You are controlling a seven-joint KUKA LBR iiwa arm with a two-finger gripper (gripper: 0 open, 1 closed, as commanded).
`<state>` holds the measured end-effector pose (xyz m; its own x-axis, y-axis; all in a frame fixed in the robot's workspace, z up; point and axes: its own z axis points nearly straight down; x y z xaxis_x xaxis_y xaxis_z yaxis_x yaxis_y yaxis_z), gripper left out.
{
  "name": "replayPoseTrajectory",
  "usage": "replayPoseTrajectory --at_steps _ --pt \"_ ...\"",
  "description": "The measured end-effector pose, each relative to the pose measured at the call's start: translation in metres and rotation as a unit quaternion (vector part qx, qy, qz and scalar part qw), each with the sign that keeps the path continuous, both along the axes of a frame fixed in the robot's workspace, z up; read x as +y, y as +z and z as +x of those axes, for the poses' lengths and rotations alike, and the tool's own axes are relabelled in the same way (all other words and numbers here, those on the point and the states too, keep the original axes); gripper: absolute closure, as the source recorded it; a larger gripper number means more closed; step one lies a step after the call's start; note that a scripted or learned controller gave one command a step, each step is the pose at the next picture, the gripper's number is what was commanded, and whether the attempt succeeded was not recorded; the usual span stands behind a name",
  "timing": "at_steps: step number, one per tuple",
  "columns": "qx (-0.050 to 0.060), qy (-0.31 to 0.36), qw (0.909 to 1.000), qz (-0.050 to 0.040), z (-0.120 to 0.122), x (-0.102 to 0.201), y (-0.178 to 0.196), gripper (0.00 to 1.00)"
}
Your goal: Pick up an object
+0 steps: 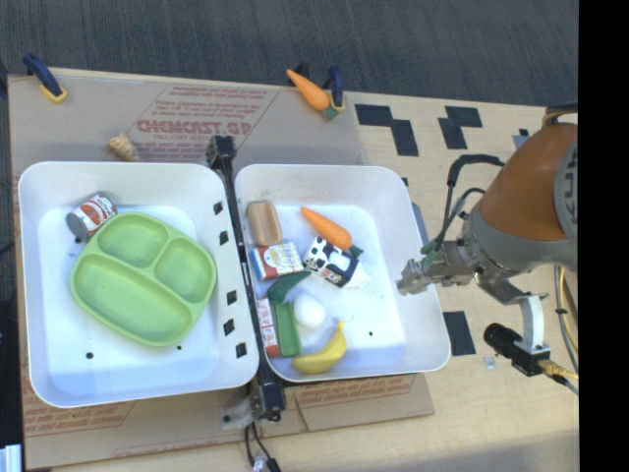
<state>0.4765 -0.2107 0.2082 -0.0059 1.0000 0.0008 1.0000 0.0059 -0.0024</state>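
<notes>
The gripper (411, 281) hangs over the right rim of the right bin (423, 264), at about the middle of that edge; whether it is apart or together I cannot tell, since it shows as a small grey lump with nothing visibly caught in it. Behind it the arm (526, 205), grey with its orange band, reaches in from the counter's right edge.

The right bin holds the pickable things, crowded toward its left wall. A brown bread-like roll (262, 222) lies near the back left corner, with a carrot (327, 227) just to its right, slanting toward the bin's middle. Below the carrot sits a black-and-white cow-patterned item (330, 260), and beside it, toward the left wall, a small red-and-white carton (280, 260). A white egg (310, 313) rests near the front, touching a dark green vegetable (288, 285), and a banana (322, 354) curves along the front edge. A red-and-green packet (277, 327) lies along the left wall.

The left bin (39, 293) carries a green divided plate (144, 278) across its middle and a small can (92, 213) at its back left corner.

On the counter (472, 401) behind the bins, a second carrot (311, 90) lies near the back edge, and a cork (122, 147) rests just behind the left bin.
</notes>
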Motion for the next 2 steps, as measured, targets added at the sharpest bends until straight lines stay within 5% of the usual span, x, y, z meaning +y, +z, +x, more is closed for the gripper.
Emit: replayPoseTrajectory --at_steps 1,2 --pt "-0.002 0.000 1.0000 -0.0010 0.001 -0.001 0.033 1.00" --pt "0.000 0.000 1.0000 -0.0001 0.000 0.000 0.013 1.00"
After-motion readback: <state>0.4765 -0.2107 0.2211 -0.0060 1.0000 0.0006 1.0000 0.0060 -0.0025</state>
